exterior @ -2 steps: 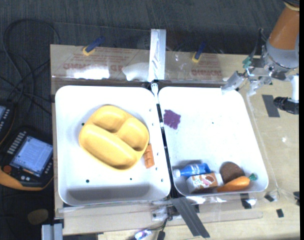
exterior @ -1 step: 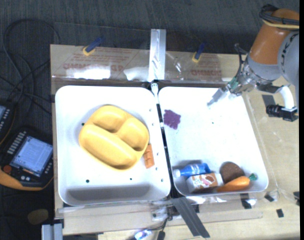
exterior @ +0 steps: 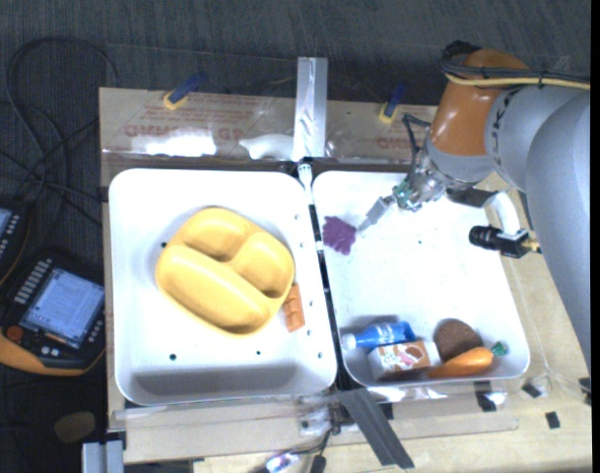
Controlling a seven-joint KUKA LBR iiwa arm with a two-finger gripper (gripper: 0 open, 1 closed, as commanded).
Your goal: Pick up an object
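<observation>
Bare bin floor (exterior: 428, 274) lies open below the jaws. A purple lump (exterior: 338, 234) sits just left of them. Bottle (exterior: 376, 336), potato (exterior: 457, 337) and carrot (exterior: 462, 363) crowd the far near-edge.

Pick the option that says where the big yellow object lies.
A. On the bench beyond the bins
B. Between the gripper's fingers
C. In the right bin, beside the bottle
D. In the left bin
D: the big yellow object rests on the floor of the left bin, with a small orange piece at its right edge, while the gripper is over the right bin.
</observation>
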